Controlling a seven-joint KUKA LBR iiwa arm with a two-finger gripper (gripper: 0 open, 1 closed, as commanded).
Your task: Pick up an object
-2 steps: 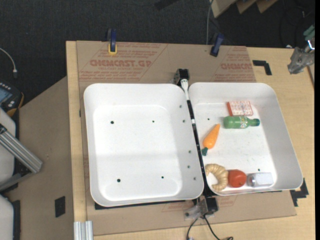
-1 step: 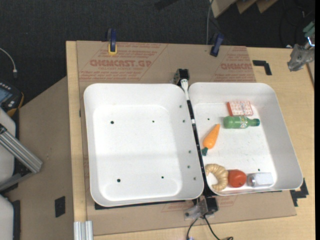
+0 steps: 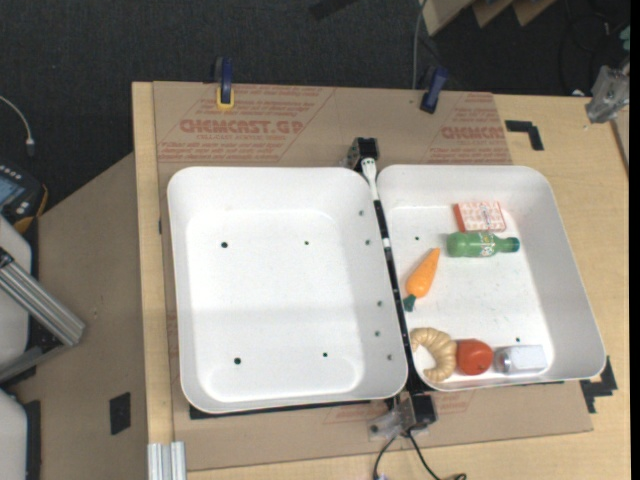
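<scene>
**Overhead, six small objects lie in one of two white bins**

Seen from above at a slant, two shallow white bins sit side by side on a brown cardboard sheet (image 3: 300, 113). The left bin (image 3: 200, 268) and the right bin (image 3: 560, 268) touch along their inner rims.

All the objects are in the right bin. At about 12 o'clock in it lies a flat pink-and-white box (image 3: 480, 215). Just below, touching or nearly touching it, a green bottle (image 3: 482, 245) lies on its side with its cap towards 3 o'clock. At 9 o'clock, close to the inner rim, an orange toy carrot (image 3: 422, 273) lies tilted, its green end towards 7 o'clock. Along the 6 o'clock wall sit three things in a row: a curled tan pastry (image 3: 435, 351), a red ball (image 3: 474, 356) against it, and a small pale container (image 3: 522, 359) beside the ball.

At the picture's 2 o'clock edge, well apart from the bins, the grey gripper (image 3: 610, 90) is partly cut off; whether it is open or closed cannot be told.
</scene>
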